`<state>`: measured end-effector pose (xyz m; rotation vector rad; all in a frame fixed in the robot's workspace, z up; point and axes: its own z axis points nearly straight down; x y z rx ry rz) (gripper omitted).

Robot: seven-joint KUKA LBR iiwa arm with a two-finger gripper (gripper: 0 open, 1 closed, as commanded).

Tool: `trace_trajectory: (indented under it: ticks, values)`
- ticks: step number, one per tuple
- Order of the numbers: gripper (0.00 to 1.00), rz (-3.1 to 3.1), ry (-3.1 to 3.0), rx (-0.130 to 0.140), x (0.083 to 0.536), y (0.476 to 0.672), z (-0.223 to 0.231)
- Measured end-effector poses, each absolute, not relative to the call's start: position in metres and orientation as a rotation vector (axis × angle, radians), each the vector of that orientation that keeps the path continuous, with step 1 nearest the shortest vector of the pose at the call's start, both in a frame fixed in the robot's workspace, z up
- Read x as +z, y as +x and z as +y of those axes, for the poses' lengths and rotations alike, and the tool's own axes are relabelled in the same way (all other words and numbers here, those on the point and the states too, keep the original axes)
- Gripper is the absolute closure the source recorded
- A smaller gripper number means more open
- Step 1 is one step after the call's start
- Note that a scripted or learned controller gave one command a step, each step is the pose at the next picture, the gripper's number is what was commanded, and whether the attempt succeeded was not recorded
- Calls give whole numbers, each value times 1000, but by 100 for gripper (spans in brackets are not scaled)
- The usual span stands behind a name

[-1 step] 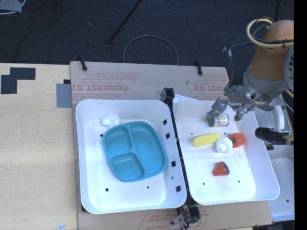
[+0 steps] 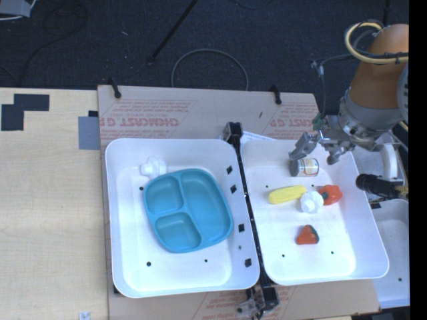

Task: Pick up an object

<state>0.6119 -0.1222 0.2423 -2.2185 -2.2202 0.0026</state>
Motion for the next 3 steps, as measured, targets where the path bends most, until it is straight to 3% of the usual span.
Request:
trace_trajectory:
  ticks: [3]
  values:
    - [0,-2216,-2217,7,88,594,-129]
